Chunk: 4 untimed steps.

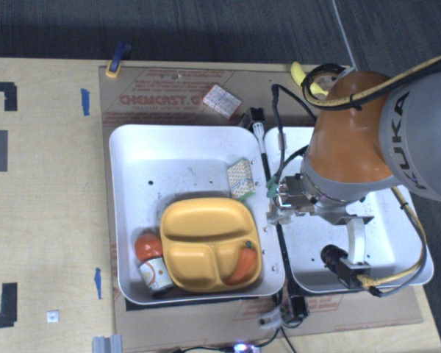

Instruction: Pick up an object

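Orange band of arm point(349, 134) sits highest, closest to lens, w/ grey KUKA link running off to the right. Below it the wrist ends in a metal block at the fingers point(288, 199), over the inner edge of the right bin point(397, 271). Fingers are hidden under the wrist, so can't tell if spread or pressed together; nothing seen pinched.

All pickable objs lie in the left bin point(125, 197), on the far side of the fingers from the arm:
- patterned packet point(240, 176): nearest obj, just beside the fingers, leaning at the bin's wall.
- yellow divided tray point(202, 234): near, on the lens side of the packet.
- orange carrot-shaped toy point(242, 265): in the tray compartment closest to the fingers.
- red-capped small bottle point(151, 262): touching the tray's far rim, well apart from the fingers.

Black cylinder w/ yellow cable point(339, 265) hangs off the arm over the right bin, near the fingers on the arm side.

Desk point(37, 219) carries both bins on a cardboard sheet point(162, 94); small printed card point(220, 100) on it, well apart from the fingers.
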Each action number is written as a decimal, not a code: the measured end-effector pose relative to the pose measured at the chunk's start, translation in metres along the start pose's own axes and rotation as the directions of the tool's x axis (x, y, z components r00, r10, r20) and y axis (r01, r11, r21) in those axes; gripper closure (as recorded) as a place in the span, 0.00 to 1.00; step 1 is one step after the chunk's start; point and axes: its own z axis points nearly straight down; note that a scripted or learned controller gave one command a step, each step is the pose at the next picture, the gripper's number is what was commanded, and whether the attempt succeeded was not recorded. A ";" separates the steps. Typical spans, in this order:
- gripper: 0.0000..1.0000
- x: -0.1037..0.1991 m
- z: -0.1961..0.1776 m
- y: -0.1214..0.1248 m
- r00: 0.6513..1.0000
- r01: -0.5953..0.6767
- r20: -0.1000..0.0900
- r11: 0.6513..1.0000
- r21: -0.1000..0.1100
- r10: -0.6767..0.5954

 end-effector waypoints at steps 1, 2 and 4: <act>1.00 -0.010 0.022 0.000 1.000 0.000 0.000 1.000 0.000 0.000; 1.00 -0.111 0.039 0.000 1.000 -0.001 0.001 1.000 0.000 0.001; 1.00 -0.143 0.044 0.002 1.000 0.000 0.000 1.000 0.000 0.000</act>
